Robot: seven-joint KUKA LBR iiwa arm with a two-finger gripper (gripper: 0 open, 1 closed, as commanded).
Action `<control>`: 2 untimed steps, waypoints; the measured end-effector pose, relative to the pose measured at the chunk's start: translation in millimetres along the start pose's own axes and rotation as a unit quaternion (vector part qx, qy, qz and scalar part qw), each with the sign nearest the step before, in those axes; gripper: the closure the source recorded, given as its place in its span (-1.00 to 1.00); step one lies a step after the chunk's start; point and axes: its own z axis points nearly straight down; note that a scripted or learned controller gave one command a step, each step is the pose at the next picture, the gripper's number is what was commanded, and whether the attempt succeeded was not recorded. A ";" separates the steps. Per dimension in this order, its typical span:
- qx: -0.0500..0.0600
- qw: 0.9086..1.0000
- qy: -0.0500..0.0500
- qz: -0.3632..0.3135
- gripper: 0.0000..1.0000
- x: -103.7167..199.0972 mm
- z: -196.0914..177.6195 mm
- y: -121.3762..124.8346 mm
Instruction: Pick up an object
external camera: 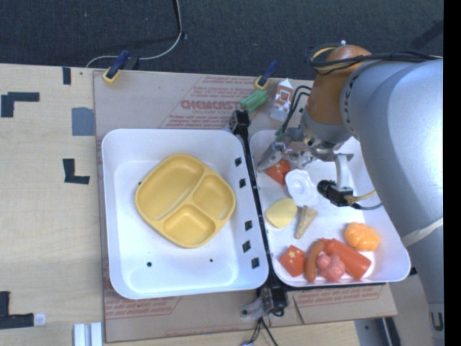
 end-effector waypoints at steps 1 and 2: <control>0.001 1.000 0.000 -0.001 -1.00 -2.7 0.2 10.8; 0.000 1.000 0.000 0.000 -1.00 -1.5 0.2 7.8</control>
